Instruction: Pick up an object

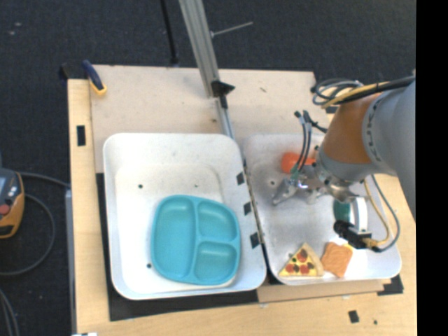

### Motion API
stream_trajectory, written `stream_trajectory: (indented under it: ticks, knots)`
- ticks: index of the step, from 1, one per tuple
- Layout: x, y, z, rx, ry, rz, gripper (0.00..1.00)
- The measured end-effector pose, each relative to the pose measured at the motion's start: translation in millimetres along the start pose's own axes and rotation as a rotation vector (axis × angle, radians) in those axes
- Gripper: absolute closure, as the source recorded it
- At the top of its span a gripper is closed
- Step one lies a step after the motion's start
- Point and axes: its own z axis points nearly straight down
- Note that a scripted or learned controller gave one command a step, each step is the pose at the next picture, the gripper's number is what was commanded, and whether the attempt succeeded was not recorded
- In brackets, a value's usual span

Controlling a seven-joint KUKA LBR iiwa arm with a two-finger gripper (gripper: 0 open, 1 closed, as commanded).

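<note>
My gripper [297, 190] hangs low over the middle of the right bin [280, 238], open, with nothing between its fingers. An orange piece [290, 162] lies just behind it, partly hidden by the cables. A toy pizza slice [302, 263] and an orange square cracker [337, 258] lie at the bin's front edge. A teal and white object [348, 213] sits to the right of the gripper, under the wrist.
The left bin [133, 159] holds a light blue divided plate [196, 239]. A grey aluminium post [201, 44] rises behind the bins. The arm's grey body and orange band [350, 135] cover the right bin's far right corner.
</note>
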Motion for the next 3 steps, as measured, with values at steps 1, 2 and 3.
stream_trajectory:
  ticks: [1,2,3]
  knots:
    - [-1.2,1.3,-12.6,-0.005,-0.001,0.004,1.00]
    - [-6.9,12.2,-69.6,-0.008,-0.001,-0.003,1.00]
    - [-8.6,13.7,-113.4,-0.007,-0.001,-0.004,1.00]
